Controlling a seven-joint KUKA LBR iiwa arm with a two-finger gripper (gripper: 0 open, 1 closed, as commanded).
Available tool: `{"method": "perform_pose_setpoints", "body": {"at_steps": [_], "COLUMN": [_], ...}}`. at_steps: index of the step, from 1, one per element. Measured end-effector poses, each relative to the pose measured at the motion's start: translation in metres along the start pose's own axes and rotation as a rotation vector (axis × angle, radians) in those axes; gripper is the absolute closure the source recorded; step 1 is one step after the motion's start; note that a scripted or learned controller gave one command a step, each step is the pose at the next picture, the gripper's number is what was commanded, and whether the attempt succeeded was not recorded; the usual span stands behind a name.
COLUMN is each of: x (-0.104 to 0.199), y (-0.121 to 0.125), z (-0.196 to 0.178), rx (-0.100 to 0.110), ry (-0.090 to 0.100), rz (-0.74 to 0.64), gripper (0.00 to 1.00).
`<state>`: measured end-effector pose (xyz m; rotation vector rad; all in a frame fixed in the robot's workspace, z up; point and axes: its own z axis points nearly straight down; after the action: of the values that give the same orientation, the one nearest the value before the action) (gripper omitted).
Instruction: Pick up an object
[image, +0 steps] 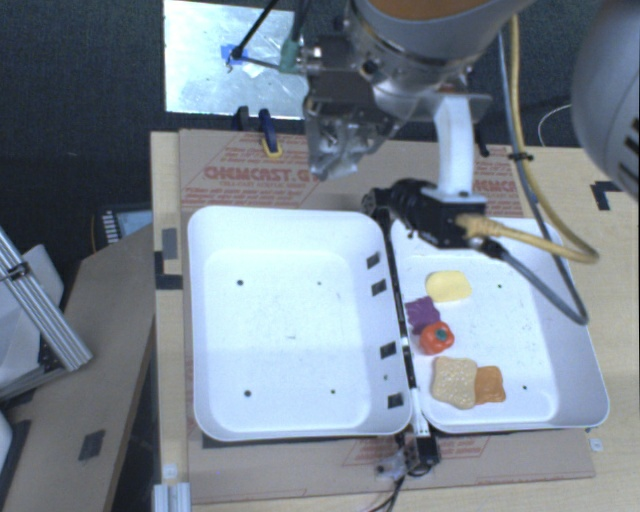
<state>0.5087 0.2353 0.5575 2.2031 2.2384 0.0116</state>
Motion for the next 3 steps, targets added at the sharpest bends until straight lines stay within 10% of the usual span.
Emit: {"method": "perform_pose_setpoints", "body": {"at_steps": [1, 2, 3], "x": [0.000, -0.003, -0.088], "y": [0.000, 0.073, 0.001], "z": [-0.011, 0.027, 0.082], "rx": [-0.002, 0.008, 0.012], "ry": [0.002, -0.007, -0.007], "rz": [-0.005, 0.018, 0.022], "gripper": [1.00, 1.00, 1.00]}}
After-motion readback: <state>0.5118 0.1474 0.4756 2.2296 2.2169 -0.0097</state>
